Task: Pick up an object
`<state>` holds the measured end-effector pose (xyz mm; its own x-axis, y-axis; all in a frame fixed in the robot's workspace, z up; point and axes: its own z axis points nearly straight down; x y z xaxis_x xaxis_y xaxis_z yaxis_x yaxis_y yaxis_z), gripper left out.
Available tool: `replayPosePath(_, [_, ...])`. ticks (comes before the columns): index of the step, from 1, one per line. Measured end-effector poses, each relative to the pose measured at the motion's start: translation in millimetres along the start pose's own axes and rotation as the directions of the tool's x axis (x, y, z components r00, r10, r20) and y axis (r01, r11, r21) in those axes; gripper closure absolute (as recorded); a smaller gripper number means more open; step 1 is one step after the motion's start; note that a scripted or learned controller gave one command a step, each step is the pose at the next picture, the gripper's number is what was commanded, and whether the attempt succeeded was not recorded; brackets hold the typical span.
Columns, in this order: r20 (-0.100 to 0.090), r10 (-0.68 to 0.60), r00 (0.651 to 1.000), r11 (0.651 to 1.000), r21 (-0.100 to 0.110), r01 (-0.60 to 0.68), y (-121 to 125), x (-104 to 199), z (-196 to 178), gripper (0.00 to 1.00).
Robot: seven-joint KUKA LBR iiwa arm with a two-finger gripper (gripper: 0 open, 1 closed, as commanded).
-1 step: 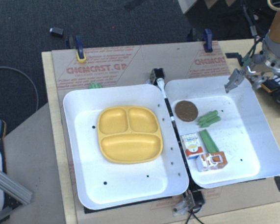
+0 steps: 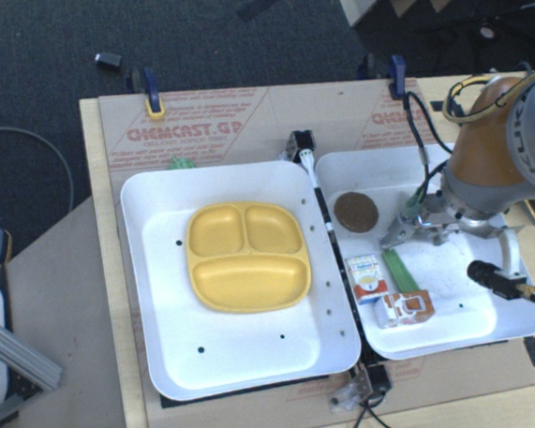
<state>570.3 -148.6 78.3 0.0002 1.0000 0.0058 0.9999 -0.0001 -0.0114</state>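
Observation:
The right bin (image 2: pixel 448 332) holds several small things. A brown round disc (image 2: pixel 355 211) lies near its back left. In front of it sits a small white carton with red print (image 2: pixel 366 278). A green stick (image 2: pixel 401 273) lies beside the carton, and a white and orange packet (image 2: pixel 405 308) rests at the stick's near end. My gripper (image 2: pixel 406 230) hangs low over the bin's middle, just right of the brown disc and just behind the far end of the green stick. Nothing is seen between its tips.
The left bin (image 2: pixel 167 340) carries a yellow divided plate (image 2: pixel 248 256). Both bins stand on a cardboard sheet (image 2: pixel 239 117) held by blue clamps at the back. The arm (image 2: pixel 492 154) comes in over the right bin's far right side.

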Motion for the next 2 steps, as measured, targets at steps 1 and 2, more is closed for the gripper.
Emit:
replayPosePath(1, [0.006,0.004,1.000,1.000,-0.006,-0.004,-89.0,41.9,-5.5,0.00])
replayPosePath(2, [0.006,-0.007,1.000,1.000,-0.024,0.007,-92.2,131.0,-215.6,0.00])
